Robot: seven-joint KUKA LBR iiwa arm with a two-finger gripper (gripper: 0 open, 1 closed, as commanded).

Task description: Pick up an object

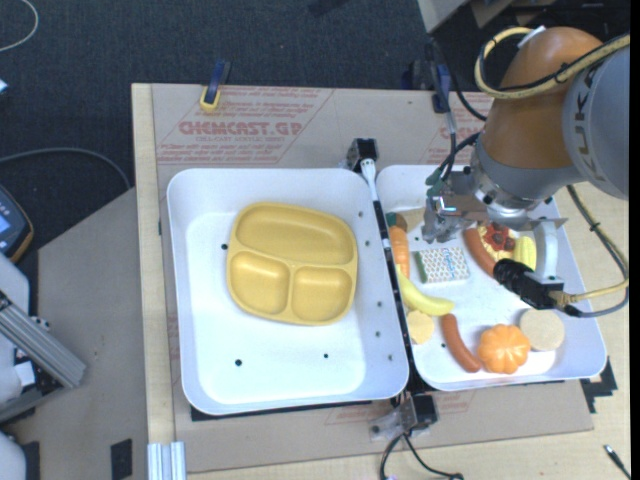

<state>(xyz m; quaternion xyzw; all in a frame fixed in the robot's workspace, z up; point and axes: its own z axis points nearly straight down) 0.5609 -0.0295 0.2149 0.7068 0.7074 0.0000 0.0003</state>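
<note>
Gripper [441, 230] is hanging right above the checkered sponge [443, 265], banana [422, 299] just below-left; can't tell if it's gripping anything.

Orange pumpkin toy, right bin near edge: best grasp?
Come straight down on the pumpkin and pinch across its round body along the near-far line. A sausage lies at its left and a pale disc touches its right, so those flanks look crowded.
</note>
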